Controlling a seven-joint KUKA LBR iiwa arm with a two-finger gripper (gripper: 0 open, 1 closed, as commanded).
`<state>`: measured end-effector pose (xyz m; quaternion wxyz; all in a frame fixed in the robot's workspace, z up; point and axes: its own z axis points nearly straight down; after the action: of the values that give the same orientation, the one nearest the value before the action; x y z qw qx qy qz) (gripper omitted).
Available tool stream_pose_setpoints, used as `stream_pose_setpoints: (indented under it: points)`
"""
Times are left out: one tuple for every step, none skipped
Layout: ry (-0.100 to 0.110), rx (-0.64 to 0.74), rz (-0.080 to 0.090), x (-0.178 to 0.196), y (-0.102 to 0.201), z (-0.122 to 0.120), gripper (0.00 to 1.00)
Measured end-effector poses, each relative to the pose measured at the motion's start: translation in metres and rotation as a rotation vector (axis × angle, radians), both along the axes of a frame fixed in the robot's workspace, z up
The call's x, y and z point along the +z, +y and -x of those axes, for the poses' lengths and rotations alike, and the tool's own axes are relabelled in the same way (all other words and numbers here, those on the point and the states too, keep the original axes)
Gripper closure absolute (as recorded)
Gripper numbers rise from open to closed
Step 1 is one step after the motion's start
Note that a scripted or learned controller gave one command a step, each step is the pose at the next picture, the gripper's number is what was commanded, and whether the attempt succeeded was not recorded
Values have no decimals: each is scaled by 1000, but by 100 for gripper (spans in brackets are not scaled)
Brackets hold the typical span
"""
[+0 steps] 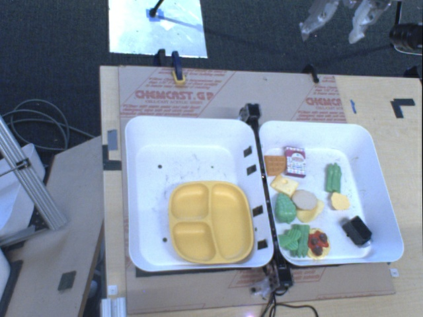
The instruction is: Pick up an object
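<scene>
**End effector parked up high, all the pickable stuff sitting in the right bin**

So the end effector (338, 20) is hanging way up at the top right, off past the far edge of the table (370, 94), well apart from both bins. Its two pale fingers are spread apart with nothing between them, so no grab yet. My guess is it's parked up there to keep the camera's look at the bins clear before a try.

The left bin (152, 137) has just a yellow divided tray (211, 220) lying flat near its front.

The right bin (377, 157) is where the candidates are, bunched toward the divider side: a red and white packet (295, 162), an orange cracker (274, 164) touching it, a yellow wedge (285, 185), a round tan piece (305, 199), green leafy bits (285, 209), a green pod (332, 177), and a black block (357, 230) off alone near the front right corner.

If I had to pick, the black block or the green pod look easiest since they sit apart from the pile. The clustered ones risk a fumble, fingers landing on two things at once.
</scene>
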<state>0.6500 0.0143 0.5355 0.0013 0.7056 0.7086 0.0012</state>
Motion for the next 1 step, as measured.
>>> stream_pose_setpoints:
  points:
    - [0, 0, 0, 0, 0, 0, 0]
